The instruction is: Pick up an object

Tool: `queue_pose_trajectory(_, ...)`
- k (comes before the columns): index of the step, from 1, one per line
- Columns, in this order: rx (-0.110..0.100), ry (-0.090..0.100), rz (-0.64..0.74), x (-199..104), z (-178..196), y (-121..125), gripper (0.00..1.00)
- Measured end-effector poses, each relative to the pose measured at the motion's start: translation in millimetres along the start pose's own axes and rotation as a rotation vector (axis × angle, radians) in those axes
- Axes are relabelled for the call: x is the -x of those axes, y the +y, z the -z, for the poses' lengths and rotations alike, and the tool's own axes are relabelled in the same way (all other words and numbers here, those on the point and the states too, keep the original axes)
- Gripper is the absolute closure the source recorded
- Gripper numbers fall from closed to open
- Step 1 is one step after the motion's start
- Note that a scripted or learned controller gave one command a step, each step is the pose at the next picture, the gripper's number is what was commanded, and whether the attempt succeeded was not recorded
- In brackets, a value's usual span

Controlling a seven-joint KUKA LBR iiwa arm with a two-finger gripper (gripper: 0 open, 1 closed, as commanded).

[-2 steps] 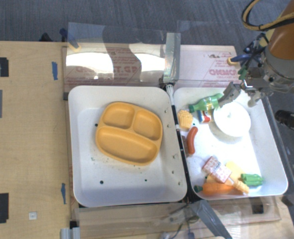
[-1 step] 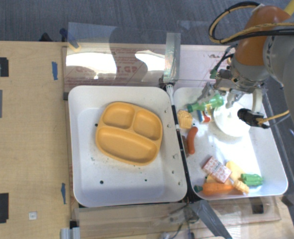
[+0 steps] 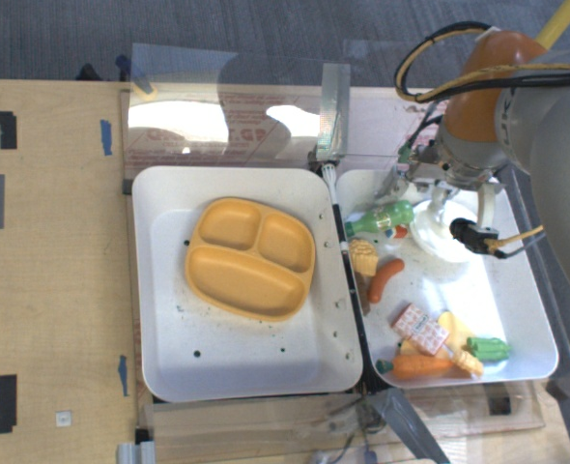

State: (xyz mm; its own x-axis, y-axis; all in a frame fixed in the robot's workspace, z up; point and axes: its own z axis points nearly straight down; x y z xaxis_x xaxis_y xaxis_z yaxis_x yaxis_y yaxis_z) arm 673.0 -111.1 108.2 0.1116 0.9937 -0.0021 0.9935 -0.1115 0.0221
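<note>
2 shallow white bins were seen side by side on a wooden counter (image 3: 43, 288), viewed from above at a slant. The left bin (image 3: 159, 356) held a yellow divided plate (image 3: 251, 257) near its centre. The right bin (image 3: 536, 341) held the small toy items from which 1 was to be picked. At about 10 o'clock in that bin lay a green bottle (image 3: 382, 220) on its side; beside it, towards 12 o'clock, sat a white bowl (image 3: 440, 245). Near the bin's middle left, a corn cob (image 3: 364, 256) and a red sausage (image 3: 385, 280) were seen, just beside each other. At 6 o'clock a cluster was formed by a red-and-white box (image 3: 420, 329), a carrot (image 3: 422, 365) and a green piece (image 3: 488, 348).

The gripper (image 3: 438, 199) was positioned at the bin's 12 o'clock edge, above the bowl and close to the bottle. Nothing was seen held; whether it was released or clenched could not be told.

For a good pick, a descent centred over 1 separated item, probably the bottle, would be advised, with neighbours avoided.
</note>
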Motion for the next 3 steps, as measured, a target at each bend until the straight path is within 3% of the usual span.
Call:
queue_pose_trajectory(1, -0.006, -0.011, 0.304, -2, -7, -2, 0.00)
queue_pose_trajectory(2, -0.012, 0.005, 0.324, -30, 82, -52, 0.00)
queue_pose_trajectory(3, -0.027, 0.004, 0.025, 2, 30, -73, 0.00)
